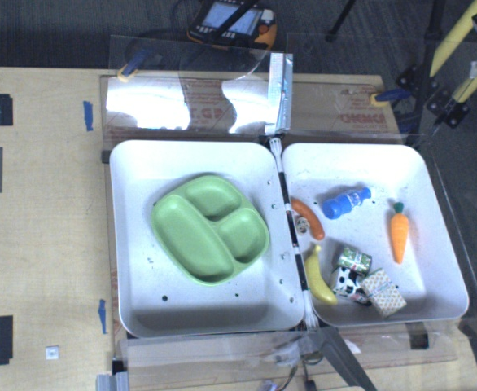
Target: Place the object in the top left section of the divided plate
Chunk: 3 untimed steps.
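Gripper state: cannot tell. Orange plastic toy carrot (399, 235) lying in right white bin (446, 218), well apart from green divided plate (210, 228). Likely light, rigid, slick; grab mid-body across width.

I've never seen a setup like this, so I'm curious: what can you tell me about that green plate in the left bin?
The green divided plate is a pale, matte green dish that looks like plastic, rounded in outline. Raised ridges split it into three sections: one large one along its lower left and two smaller ones toward the upper right. It lies flat, turned at a slant, near the middle of the left white bin. All three sections look bare, and nothing but the bin floor touches it.
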{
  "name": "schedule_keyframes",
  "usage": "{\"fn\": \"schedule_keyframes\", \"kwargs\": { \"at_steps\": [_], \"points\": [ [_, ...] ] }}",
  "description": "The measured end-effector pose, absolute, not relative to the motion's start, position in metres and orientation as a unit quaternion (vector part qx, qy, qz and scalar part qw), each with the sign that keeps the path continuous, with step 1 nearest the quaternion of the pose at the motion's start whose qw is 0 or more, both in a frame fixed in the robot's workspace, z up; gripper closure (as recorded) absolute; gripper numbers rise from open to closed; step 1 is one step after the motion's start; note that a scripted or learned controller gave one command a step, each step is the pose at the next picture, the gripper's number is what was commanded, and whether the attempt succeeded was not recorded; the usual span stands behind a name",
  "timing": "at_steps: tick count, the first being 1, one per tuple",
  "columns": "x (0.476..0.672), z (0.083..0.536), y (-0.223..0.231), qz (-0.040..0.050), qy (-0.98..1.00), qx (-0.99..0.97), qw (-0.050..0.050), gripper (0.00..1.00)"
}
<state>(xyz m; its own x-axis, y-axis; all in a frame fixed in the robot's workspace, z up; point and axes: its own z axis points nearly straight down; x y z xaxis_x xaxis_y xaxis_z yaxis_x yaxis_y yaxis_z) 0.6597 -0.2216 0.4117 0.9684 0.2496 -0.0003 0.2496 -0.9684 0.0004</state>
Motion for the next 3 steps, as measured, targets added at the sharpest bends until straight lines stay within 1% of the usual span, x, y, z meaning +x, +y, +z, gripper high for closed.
{"fn": "schedule_keyframes", "kwargs": {
  "at_steps": [1,2,3],
  "points": [
    [0.661,0.422,-0.219,-0.0003,0.129,0.992,0.001,1.0],
    [0.605,0.331,-0.223,-0.0007,0.152,0.988,-0.001,1.0],
    [0.613,0.098,-0.219,-0.003,0.139,0.99,-0.005,1.0]
  ]
}}
